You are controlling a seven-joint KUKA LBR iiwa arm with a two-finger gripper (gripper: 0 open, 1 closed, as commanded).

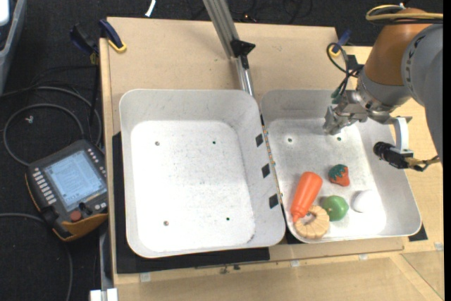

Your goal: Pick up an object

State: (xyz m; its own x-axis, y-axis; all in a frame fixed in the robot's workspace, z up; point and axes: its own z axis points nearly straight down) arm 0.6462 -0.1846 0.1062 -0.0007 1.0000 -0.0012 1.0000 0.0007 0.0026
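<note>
Hovering over the right white bin (394,225), the claw (334,125), its state impossible to tell, hangs well apart from the orange plastic carrot (306,194), likely light, stiff and slippery; mid-body looks the best hold.

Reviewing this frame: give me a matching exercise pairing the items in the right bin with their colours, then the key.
Things:
1. carrot
2. strawberry
3. round fruit
4. egg-shaped object

Colours:
A. white
B. green
C. orange
D. red with a green top

Pairs: 1-C, 2-D, 3-B, 4-A. All four lie at the near end of the right bin; the gripper is over its far end.
</note>
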